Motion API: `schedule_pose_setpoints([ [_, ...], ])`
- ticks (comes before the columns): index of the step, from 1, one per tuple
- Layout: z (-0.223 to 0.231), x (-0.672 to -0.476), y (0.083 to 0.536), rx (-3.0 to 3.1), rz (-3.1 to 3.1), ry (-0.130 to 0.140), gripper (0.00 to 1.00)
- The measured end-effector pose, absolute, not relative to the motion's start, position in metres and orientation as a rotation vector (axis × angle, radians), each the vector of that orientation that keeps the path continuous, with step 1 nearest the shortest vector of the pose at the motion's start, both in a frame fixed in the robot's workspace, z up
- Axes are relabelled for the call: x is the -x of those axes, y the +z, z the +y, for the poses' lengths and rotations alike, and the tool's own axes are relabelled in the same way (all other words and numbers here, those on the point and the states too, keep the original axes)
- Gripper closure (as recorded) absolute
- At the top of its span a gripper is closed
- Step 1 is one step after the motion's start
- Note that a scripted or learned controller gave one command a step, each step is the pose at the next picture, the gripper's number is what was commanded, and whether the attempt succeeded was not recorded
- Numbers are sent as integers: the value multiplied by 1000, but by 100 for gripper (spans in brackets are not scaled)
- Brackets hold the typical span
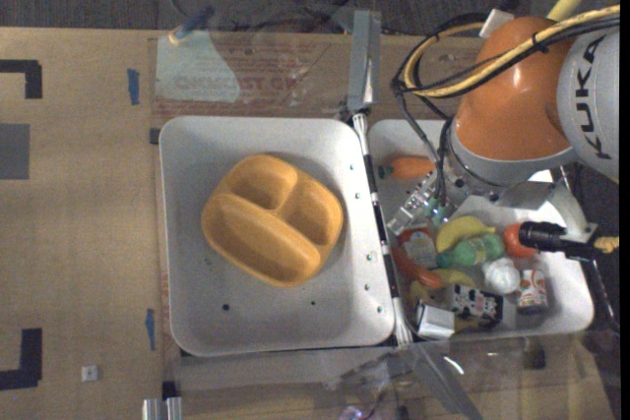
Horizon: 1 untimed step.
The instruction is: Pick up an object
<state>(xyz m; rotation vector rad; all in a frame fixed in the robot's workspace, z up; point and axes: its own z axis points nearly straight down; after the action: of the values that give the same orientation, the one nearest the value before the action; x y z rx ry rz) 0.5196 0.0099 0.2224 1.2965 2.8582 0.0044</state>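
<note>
In the right bin (571,310) lies a heap of small objects: a yellow banana (465,231), a green item (471,254), a red-rimmed piece (416,249), a white ball (501,278), a small can (533,289), a black-and-white box (477,305) and an orange carrot (406,167) at the far side. My gripper (423,205) hangs over the left part of this heap, below the orange wrist band (512,93). It sits just above the red-rimmed piece, and I see nothing held in it.
The left bin (187,310) holds a yellow divided tray (273,218) near its middle. A metal divider rail (374,211) runs between the bins. The arm's body covers the right bin's far right part. Cables and a taped plastic sheet (212,64) lie beyond the bins.
</note>
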Motion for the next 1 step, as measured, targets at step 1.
schedule_pose_setpoints([
  [1,9,-521,233,-1298,2852,8,100],
])
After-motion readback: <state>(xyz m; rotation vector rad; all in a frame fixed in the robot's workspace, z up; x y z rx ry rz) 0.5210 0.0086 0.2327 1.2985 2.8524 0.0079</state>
